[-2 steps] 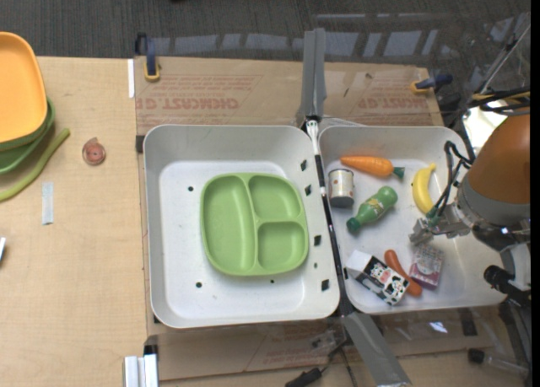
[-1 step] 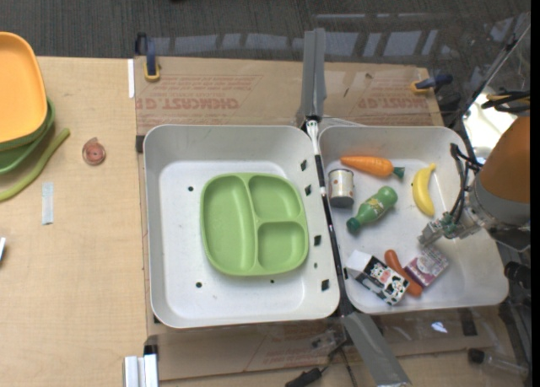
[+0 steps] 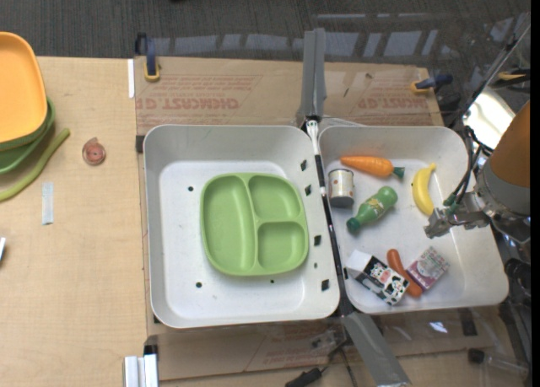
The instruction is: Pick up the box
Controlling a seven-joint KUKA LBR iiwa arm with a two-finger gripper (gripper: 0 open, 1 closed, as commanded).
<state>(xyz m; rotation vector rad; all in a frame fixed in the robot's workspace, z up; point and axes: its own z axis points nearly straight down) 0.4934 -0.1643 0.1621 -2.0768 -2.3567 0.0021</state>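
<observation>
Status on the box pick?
Done: arm reached the right bin; gripper hovers near the right wall, beside the banana. In hand: nothing visibly. Left: the box lies at the bin's front edge beside a small packet, ungrasped.

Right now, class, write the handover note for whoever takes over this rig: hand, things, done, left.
Hand: over the right bin's right side, nothing seen in it.
Box: black and white, lying near that bin's front edge, beside the sausage and the packet.
Done: no pick yet.
Left: move to the box, grasp it, lift.
</observation>
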